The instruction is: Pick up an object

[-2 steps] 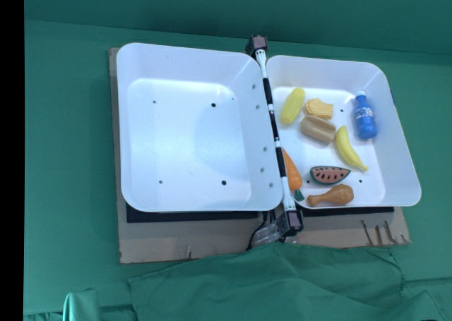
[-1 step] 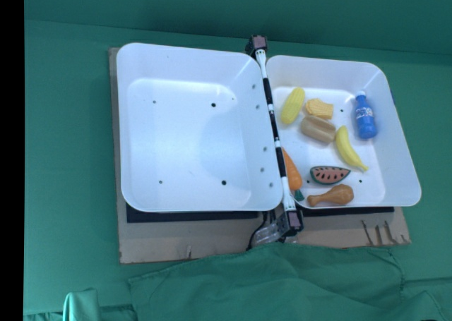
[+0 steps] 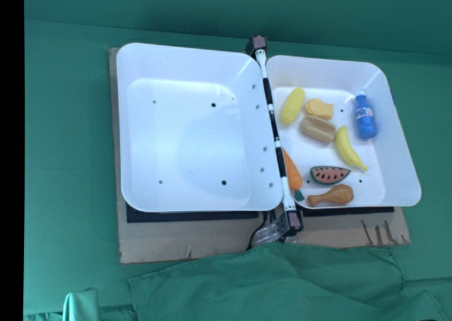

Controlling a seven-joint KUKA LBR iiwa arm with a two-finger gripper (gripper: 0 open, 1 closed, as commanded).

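Looking down on the bench, we saw the pick not yet made: every toy food piece lay loose in the right bin (image 3: pixel 395 136), nothing was lifted, and whether the gripper was open or closed we could not tell. By our reading the whole job was left to do: choose a piece, close on it, and raise it clear.

The candidates were small, glossy plastic shapes. A knobbly yellow corn cob (image 3: pixel 292 106) lay near the bin's inner wall, with a ridged yellow-orange piece (image 3: pixel 319 108) just beside it and a smooth tan bread roll (image 3: pixel 317 129) below them. A blue bottle (image 3: pixel 364 116) with a white cap lay toward the outer wall, and a curved banana (image 3: pixel 349 149) near it. Closer to the front lay a flat watermelon slice (image 3: pixel 330 174) and a brown drumstick (image 3: pixel 331 197) with a bulbous end. An orange carrot (image 3: pixel 292 169), tapered and green-tipped, sat tight against the inner wall.

Both bins were shallow, rounded-cornered white plastic; the left bin (image 3: pixel 187 129) showed a few small dark holes in its floor. A black-and-white banded rod (image 3: pixel 268 115) ran between them. They stood on a sheet of brown cardboard (image 3: pixel 212 242), with wrinkled green cloth (image 3: pixel 282 284) bunched at the front.

We judged the rounded pieces likelier to slip than the flat slice.
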